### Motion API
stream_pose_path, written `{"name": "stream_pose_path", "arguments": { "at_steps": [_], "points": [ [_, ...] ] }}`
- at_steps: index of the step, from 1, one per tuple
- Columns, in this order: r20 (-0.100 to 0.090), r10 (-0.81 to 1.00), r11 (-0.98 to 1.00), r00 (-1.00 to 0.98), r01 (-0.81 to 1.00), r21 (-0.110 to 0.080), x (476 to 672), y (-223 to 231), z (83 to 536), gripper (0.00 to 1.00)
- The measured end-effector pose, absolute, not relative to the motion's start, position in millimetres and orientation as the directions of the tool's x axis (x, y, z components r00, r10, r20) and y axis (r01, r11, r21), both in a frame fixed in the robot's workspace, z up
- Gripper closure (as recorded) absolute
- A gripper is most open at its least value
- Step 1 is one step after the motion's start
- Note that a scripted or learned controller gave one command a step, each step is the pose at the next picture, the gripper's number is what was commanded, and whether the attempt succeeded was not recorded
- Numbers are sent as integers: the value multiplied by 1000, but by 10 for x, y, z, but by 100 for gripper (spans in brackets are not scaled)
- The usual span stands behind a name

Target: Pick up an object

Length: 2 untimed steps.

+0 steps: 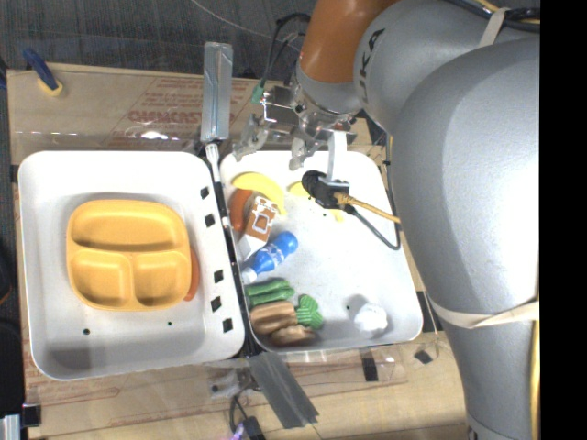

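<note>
A brown cardboard sheet point(138, 108) with faded red print covers the bench. Behind it the back is dark and grey. A blue and yellow clip point(43, 71) sits on the far left corner.

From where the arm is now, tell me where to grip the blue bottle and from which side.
Grip the blue bottle across the middle of its body, coming straight down from above. It lies flat on the right bin floor, angled with its blue end up-right and pale end down-left, so the fingers should close across its narrow width. Its right side faces bare floor; the orange box crowds the upper end.
</note>
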State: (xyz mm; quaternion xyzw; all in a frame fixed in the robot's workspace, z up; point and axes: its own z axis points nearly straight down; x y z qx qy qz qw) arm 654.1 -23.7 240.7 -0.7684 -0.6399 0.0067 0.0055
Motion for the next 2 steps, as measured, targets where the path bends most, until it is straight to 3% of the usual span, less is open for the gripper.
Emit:
{"name": "stream_pose_path", "arguments": {
  "at_steps": [1,2],
  "points": [
    [-3,988,-155,155,988,-9,6123,-927,1887,0],
    [1,1000,30,-30,1000,-6,6362,-988,898,0]
  ]
}}
